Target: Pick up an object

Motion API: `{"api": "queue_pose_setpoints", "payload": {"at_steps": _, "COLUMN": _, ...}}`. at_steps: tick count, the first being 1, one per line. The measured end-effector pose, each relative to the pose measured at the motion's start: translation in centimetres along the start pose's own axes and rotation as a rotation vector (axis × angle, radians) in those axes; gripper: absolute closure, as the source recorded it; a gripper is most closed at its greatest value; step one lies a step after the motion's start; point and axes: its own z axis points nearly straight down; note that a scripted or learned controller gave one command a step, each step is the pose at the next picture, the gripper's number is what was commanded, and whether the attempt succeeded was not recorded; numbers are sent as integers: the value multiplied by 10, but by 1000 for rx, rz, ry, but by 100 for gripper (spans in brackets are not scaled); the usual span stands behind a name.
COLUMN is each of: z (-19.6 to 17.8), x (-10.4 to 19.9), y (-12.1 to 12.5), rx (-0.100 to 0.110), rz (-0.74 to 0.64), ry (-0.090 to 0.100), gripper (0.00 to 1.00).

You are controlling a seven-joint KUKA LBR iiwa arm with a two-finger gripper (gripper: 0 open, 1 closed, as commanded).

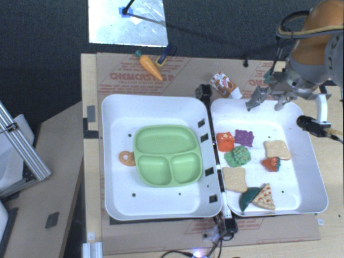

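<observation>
The right white bin (306,165) holds several toy foods: an orange-red block (225,141), purple grapes (244,137), green broccoli (238,156), a toast slice (276,149), a red strawberry (271,163), a cracker (234,179) and a pizza slice (263,196) beside a dark green leaf (248,198). My gripper (267,102) hangs open above the bin's far edge, its two grey fingers spread, with nothing between them. It stands well behind and above the foods.
The left white bin (115,144) holds a green sectioned plate (166,155) and a small pretzel (127,158). A toy carrot (150,67) and a small packet (223,84) lie on the cardboard behind the bins. A silvery sheet (127,15) lies further back.
</observation>
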Motion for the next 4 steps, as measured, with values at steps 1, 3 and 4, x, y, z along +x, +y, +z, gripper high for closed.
{"api": "queue_pose_setpoints", "payload": {"at_steps": 1, "z": -8, "x": 0, "y": 2, "rx": -12, "rz": -2, "ry": -2, "gripper": 0}}
{"api": "queue_pose_setpoints", "payload": {"at_steps": 3, "z": 96, "x": -2, "y": 5, "rx": -9, "rz": -3, "ry": -1, "gripper": 0}}
{"api": "queue_pose_setpoints", "payload": {"at_steps": 4, "z": 132, "x": -1, "y": 6, "rx": -10, "rz": -4, "ry": -1, "gripper": 0}}
